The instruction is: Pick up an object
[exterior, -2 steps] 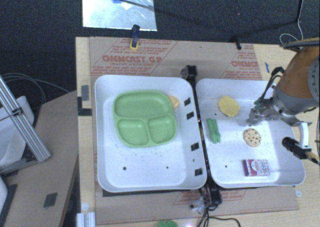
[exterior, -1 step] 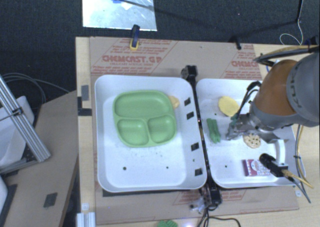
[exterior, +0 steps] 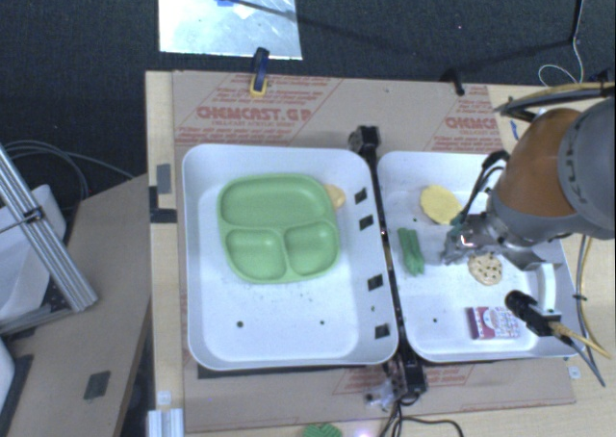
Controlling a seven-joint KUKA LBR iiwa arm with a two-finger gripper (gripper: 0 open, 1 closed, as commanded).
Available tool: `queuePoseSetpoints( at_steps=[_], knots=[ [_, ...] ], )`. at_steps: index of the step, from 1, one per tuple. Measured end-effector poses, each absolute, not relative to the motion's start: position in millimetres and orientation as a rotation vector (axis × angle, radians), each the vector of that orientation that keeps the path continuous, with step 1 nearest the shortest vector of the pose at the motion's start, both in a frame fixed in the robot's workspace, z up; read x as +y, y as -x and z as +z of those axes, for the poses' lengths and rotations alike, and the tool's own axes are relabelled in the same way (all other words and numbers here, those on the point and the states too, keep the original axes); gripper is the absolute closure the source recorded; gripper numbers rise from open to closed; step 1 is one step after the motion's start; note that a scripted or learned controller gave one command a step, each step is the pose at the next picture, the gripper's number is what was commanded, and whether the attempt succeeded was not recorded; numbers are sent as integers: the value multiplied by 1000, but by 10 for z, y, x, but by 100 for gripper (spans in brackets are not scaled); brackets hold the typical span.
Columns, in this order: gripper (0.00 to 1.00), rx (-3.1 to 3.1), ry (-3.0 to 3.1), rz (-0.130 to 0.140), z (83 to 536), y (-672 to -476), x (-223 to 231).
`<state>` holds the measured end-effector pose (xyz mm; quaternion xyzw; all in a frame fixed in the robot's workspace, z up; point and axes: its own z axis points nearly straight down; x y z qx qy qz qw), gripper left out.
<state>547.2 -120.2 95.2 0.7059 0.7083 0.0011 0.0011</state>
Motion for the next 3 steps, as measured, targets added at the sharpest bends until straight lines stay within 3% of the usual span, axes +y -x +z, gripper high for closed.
queuePoseSetpoints(
  at_steps=[1, 2, 3],
  knots=[
    [100, 2236, -2203, 15, 1897, -5215, -52],
    [0, 2223, -2218, 3, 1846, -5210, -129],
    [0, 2214, -2230, -7, 1350, -5036, -893]
  ],
)
